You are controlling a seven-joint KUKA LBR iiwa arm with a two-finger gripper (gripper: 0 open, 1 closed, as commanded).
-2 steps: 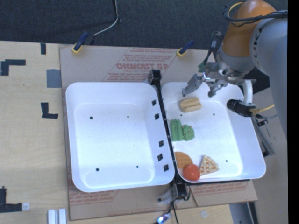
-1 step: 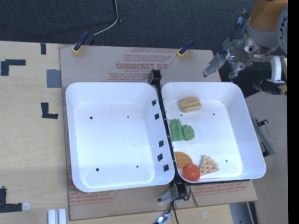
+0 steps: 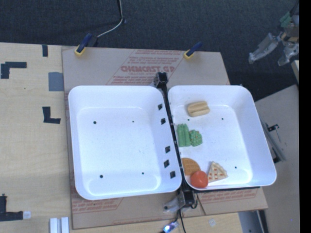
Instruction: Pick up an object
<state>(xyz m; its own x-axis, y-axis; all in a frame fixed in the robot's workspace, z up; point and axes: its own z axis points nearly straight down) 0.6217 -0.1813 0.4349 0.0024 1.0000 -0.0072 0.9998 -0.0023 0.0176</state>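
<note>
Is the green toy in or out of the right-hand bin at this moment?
In. The green toy lies flat on the floor of the right-hand bin, near the divider, apart from the tan bread roll above it.

Even, fairly bright overhead light, soft faint shadows, mild overall blur, dark upper background.

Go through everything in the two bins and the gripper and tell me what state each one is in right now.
Gripper: raised off the bins, at upper right.
Bread roll: lying flat, right bin.
Green vegetable: lying flat, near the divider.
Tomato: resting against the orange piece.
Pizza slice: lying flat, beside the tomato.
</note>
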